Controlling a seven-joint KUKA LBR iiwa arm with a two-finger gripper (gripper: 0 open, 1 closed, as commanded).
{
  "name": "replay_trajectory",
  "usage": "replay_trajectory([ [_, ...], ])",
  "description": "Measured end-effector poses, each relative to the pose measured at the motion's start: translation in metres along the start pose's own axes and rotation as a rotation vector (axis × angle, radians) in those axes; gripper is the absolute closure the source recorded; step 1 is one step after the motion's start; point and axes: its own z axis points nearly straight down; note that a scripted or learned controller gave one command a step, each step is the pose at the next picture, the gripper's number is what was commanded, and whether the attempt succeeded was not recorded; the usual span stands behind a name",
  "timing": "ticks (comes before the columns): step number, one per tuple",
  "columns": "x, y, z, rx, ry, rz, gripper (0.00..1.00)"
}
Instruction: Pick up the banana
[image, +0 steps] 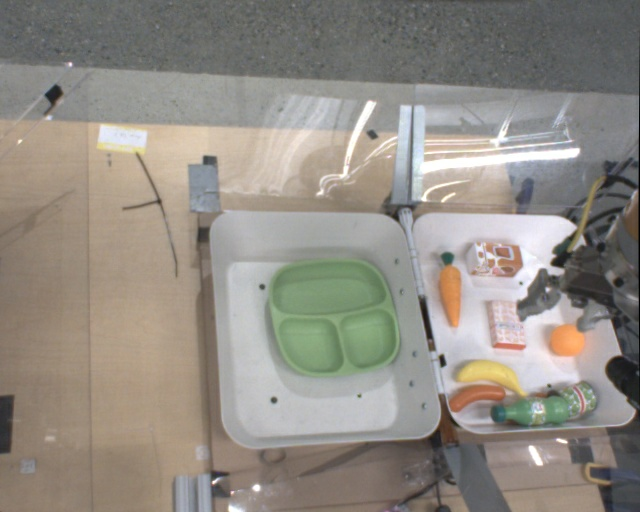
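Banana (491, 375) lies crosswise near the right bin's (430, 300) front edge, touching the sausage (476, 397), below-left of my gripper (562, 302), whose fingers spread apart, holding nothing.

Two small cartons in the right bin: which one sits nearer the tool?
The red-and-white carton just left of the tool; the brown-topped carton lies farther up, beside the carrot.

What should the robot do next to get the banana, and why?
Probably swing the end effector toward the view's lower left, until it hangs over the banana. Right now it sits above the gap between the small red-and-white box and the orange, while the banana lies nearer the bin's front edge, just above the sausage and green bottle.
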Motion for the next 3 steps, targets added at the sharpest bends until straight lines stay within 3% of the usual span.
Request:
replay_trajectory([
  [1,-0.031,0.007,0.199,-0.006,0.001,0.066,0.00],
  [2,-0.031,0.010,0.210,-0.012,0.005,-0.003,0.00],
  [3,-0.032,0.011,0.201,-0.016,0.002,-0.003,1.00],
])
